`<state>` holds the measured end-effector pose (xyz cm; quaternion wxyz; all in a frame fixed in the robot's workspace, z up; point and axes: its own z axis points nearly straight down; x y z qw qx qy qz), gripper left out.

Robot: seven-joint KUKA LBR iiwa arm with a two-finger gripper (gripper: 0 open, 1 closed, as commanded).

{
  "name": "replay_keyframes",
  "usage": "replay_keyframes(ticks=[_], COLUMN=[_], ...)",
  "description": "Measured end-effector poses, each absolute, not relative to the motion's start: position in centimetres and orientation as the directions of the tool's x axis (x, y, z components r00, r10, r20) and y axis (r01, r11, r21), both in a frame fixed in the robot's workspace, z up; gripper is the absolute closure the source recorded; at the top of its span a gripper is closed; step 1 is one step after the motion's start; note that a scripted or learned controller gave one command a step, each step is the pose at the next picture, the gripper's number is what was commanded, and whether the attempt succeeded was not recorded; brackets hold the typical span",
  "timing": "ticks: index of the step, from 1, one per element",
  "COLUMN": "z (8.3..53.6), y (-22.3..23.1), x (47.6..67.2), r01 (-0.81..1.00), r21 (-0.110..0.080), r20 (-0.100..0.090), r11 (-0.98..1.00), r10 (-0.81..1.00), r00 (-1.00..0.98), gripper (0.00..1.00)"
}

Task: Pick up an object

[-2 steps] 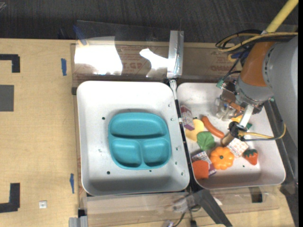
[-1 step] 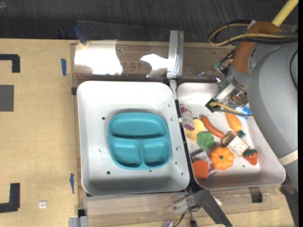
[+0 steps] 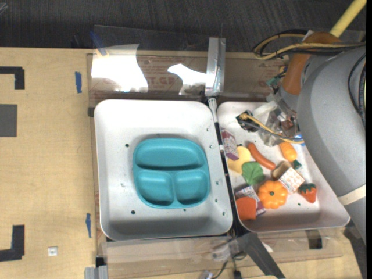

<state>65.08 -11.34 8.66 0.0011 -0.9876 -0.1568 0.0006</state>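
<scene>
Red toy (image 3: 246, 208): it lay at the near edge of the right bin (image 3: 325, 214), close to the wall between the two bins.
Little pumpkin (image 3: 273, 194): orange with a green stem, it sat just beside the red toy, touching or almost touching it.
Strawberry (image 3: 308, 193): red, it lay near the right bin's near right corner.
White box (image 3: 292, 181): a small white box with red marks sat between the pumpkin and the strawberry.
Green toy (image 3: 252, 172): it lay just behind the pumpkin, next to a yellow toy (image 3: 235, 163) by the bin's left wall.
Red sausage toy (image 3: 261, 157): long and thin, it lay at a slant in the middle of the right bin.
Orange toy (image 3: 288, 151): it lay farther right, close under the arm.
Blue tray (image 3: 171, 171): it had three parts and lay flat in the middle of the left bin (image 3: 116, 127).
Pincer (image 3: 273, 129): it hung over the far part of the right bin, above the toys. I could not tell how its tips stood or if it had hold of any toy.
Arm (image 3: 337, 109): big and grey, it came in over the right edge of the bench (image 3: 40, 156).
</scene>
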Motion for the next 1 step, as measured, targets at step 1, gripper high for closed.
replay_keyframes(ticks=[1], z=[8.66], y=[-9.13], x=[65.45], r01=[0.201], r21=[0.000], r20=[0.002], r11=[-0.980], r10=[0.201], r00=[0.980], gripper=[1.00])
